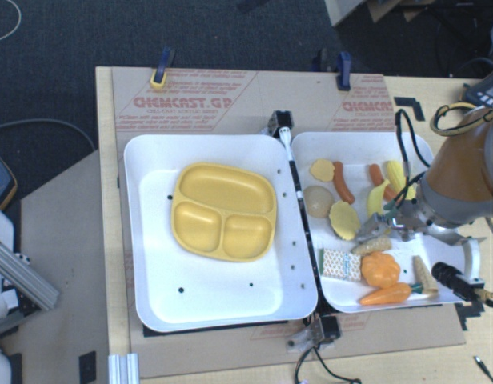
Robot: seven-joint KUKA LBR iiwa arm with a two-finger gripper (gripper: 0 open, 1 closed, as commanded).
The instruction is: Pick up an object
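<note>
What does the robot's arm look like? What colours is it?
The arm is round and chunky, with a big orange band above a grey wrist. Black and yellow cables loop beside it. At its end is a small silvery metal pincer, over the right white bin.

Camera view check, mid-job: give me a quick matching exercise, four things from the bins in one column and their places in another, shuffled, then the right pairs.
Things:
1. yellow divided plate
2. carrot
3. sausage
4. hand

Places:
A. front edge of the right bin
B. over the middle of the right bin
C. middle of the left bin
D. rear part of the right bin, beside a round yellow piece

Pairs: 1-C, 2-A, 3-D, 4-B
</note>
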